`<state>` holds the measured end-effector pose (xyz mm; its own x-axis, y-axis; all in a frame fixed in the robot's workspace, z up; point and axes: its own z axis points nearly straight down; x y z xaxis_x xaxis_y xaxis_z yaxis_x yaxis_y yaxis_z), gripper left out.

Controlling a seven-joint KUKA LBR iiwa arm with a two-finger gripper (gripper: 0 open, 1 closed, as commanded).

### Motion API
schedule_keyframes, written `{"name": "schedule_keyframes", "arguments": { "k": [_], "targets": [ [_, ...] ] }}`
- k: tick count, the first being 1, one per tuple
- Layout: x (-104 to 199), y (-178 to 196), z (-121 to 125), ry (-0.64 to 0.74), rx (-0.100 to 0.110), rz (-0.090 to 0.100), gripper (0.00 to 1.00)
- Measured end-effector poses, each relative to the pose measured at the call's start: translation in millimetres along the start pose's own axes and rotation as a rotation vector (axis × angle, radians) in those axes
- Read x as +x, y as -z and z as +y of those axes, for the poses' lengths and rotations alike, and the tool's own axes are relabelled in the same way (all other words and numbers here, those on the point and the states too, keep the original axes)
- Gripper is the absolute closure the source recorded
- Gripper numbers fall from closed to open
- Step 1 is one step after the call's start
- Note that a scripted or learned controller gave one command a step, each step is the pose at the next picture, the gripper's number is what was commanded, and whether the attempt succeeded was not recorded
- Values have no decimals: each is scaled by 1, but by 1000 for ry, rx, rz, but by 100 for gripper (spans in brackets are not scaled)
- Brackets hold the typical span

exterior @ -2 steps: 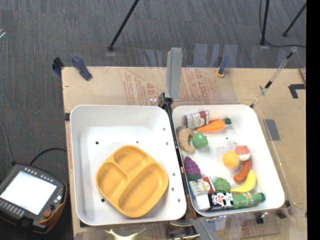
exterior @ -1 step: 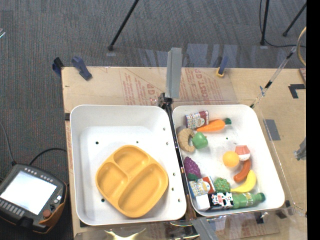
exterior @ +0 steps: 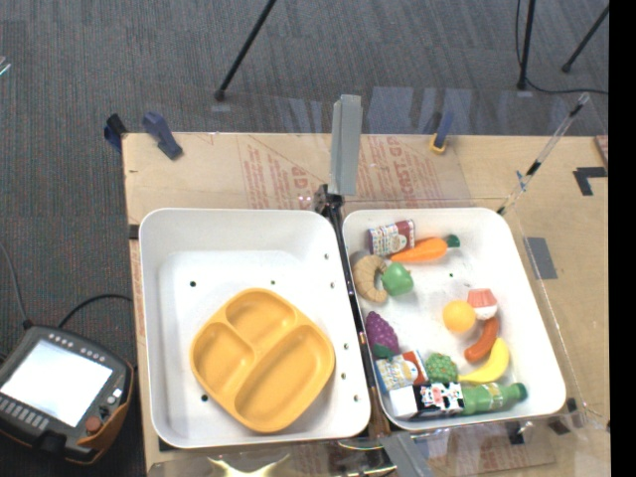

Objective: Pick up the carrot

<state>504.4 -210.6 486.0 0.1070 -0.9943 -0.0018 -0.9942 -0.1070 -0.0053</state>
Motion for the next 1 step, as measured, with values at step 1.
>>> {"name": "schedule_keyframes", "arguments": {
  "k": [1],
  "targets": [
    [-7,-80,25,290,-7,-6,100]
  ]
}}
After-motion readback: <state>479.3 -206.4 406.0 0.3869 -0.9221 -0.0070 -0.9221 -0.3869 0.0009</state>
